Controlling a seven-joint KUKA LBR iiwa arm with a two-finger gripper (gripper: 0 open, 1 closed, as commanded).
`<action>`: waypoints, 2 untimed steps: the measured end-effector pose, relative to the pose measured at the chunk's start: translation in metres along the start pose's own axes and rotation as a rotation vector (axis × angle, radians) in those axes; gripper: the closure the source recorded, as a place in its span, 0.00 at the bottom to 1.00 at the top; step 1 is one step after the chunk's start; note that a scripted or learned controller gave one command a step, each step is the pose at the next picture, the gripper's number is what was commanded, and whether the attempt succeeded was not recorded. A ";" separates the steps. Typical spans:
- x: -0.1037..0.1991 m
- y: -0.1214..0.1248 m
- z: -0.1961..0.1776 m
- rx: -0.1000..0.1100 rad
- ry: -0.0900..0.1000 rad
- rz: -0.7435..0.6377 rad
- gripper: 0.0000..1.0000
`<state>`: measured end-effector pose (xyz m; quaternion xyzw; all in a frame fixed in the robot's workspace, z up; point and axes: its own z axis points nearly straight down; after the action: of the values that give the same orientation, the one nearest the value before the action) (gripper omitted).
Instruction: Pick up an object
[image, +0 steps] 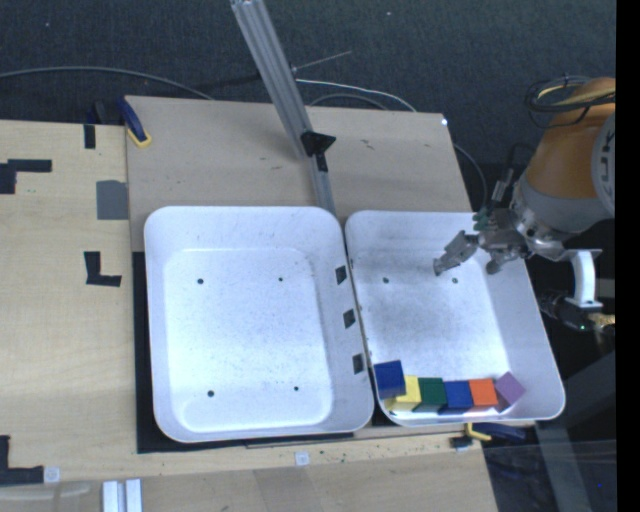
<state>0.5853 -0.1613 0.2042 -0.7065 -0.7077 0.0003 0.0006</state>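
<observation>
Several small blocks line the near edge of the right bin (520, 300): a blue block (389, 377), a yellow one (405, 398), a green one (431, 392), another blue one (458, 395), an orange one (483, 392) and a purple one (509, 387). My gripper (470, 262) hangs over the far right part of that bin, well away from the blocks. Its fingers are spread open and hold nothing.
The left bin (160, 300) lies beside the right one, with black clips along the shared wall. A slanted metal post (283, 85) rises behind the bins. The grey and orange arm (570, 170) comes in from the right.
</observation>
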 end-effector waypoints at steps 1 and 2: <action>0.044 -0.054 0.045 0.009 0.003 0.000 0.00; 0.095 -0.083 0.011 0.001 0.003 -0.004 0.00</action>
<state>0.5024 -0.0663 0.1932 -0.7051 -0.7091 -0.0003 0.0019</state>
